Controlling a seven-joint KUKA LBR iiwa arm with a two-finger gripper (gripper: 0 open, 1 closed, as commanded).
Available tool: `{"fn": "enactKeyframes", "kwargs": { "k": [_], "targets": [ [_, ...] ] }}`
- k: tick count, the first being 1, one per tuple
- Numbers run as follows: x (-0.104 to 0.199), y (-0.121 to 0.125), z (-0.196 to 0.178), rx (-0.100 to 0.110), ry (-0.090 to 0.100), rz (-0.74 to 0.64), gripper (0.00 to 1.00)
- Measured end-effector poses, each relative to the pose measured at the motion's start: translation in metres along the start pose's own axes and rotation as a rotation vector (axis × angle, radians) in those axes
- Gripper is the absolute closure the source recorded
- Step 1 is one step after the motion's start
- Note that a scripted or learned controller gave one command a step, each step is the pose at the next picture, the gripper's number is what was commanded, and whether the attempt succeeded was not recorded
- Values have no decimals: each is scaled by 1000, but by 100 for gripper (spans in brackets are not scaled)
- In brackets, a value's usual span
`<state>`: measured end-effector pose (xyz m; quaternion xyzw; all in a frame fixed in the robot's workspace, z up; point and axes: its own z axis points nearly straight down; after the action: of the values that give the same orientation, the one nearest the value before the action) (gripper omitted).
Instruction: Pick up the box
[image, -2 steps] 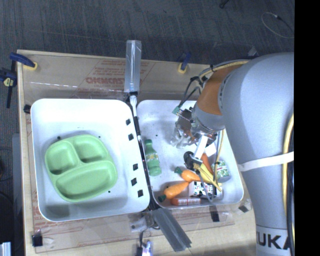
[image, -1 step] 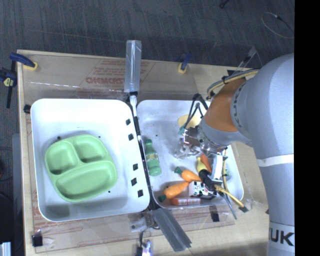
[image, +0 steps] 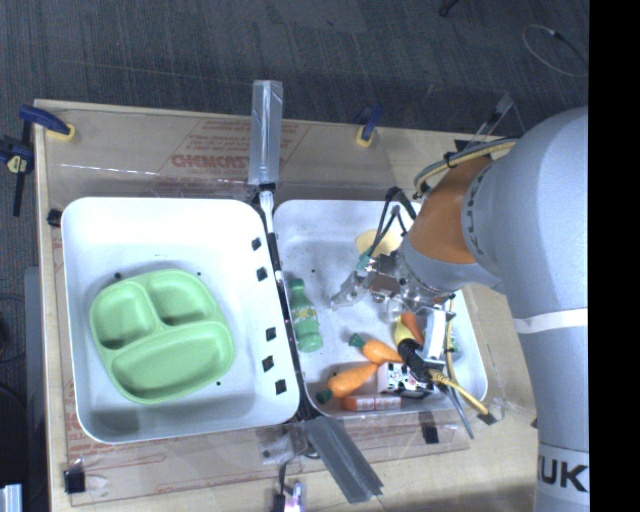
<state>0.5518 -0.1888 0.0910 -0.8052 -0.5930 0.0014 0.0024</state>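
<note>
Box (image: 404, 380) — small, white, red and dark, hard to make out — lies by the right bin's (image: 320, 222) edge at the bottom of the view, just beside an orange carrot (image: 350, 380). The end effector (image: 368, 282) hangs over the bin's middle; released or clenched, I cannot tell. A green bottle (image: 303, 315) lies along its left wall. Bare floor shows toward the bin's top-left corner. The left bin (image: 85, 215) carries a green divided plate (image: 160, 335).

The arm (image: 445, 225) hangs over the right bin (image: 320, 230) and hides its far right corner. A yellow thing (image: 371, 241) peeks out, half covered by the wrist. An orange item (image: 409, 326) sits partly behind the end effector (image: 368, 285). The black-and-white piece (image: 400, 380) near the front wall is too small to identify.
</note>
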Motion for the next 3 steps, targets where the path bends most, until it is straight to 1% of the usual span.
{"fn": "enactKeyframes", "kwargs": {
  "k": [1,2,3],
  "targets": [
    [46,-20,-6,-24,-13,148,0],
    [50,-22,-14,-11,-6,141,100],
    [-18,-72,-1,-5,2,236,100]
  ]
}}
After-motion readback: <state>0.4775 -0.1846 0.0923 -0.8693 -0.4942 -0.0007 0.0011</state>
